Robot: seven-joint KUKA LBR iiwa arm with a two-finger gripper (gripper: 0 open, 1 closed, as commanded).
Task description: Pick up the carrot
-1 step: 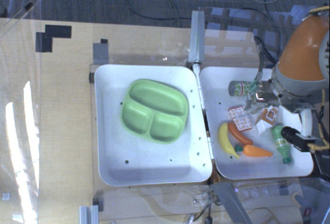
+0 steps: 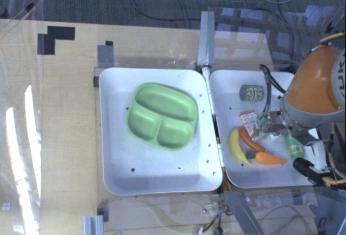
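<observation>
Carrot (image 2: pixel 268 159) lies on the floor of the right bin (image 2: pixel 233 174), near that bin's front wall, its orange body pointing along the wall with the tip toward the arm's side. Just beside the carrot, on the side nearer the left bin (image 2: pixel 111 169), a small dark green piece (image 2: pixel 251 159) touches its blunt end, and next to that a yellow banana (image 2: pixel 237 146) curves along the bin floor. A red-orange sausage-shaped item (image 2: pixel 251 140) rests between the banana and the carrot, a little farther from the front wall than the carrot. Beyond it lies a small red-and-white packet (image 2: pixel 249 119), and farther still from the carrot, toward the rear wall, a green can (image 2: pixel 252 93) lies on its side. The gripper (image 2: pixel 268 126) hangs over the right bin just behind the carrot, apart from it, near the packet; whether it is clenched or released cannot be told, as the arm (image 2: pixel 313 88) and wrist hide it. A green bottle (image 2: pixel 294 147) lies near the carrot's tip. The left bin holds a light green divided plate (image 2: pixel 162 115), well apart from the carrot. Both bins sit on the wooden counter (image 2: pixel 54 120).
</observation>
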